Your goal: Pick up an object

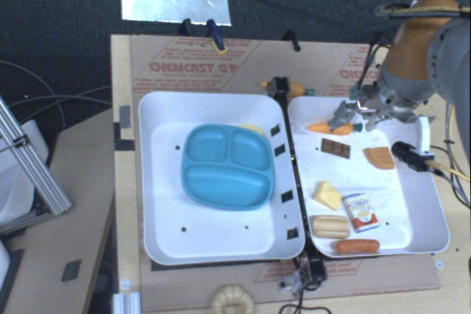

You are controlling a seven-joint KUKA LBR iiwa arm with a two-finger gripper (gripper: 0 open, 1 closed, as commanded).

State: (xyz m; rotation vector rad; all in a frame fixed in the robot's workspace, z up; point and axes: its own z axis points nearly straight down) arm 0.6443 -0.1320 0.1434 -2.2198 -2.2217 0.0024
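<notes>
Task's thing: an orange carrot-shaped piece (329, 129), small and tapered, lay at the far edge of the right bin (434, 213), just beside the gripper.
Gripper: the gripper (352, 116) hung low over the right bin's far edge, next to the carrot; whether it was released or clenched could not be told.
Left bin: the left bin (158, 158) held a blue divided plate (227, 165) with three compartments; a yellow bit (252, 129) peeked out behind its far rim.
Right bin contents: a brown chocolate bar (335, 148), an orange-brown wedge (379, 157), a yellow cheese wedge (327, 195), a small printed carton (360, 211), a bread roll (330, 226) and a red sausage (358, 246).
Surface: a cardboard sheet (191, 62) lay under both bins.
</notes>
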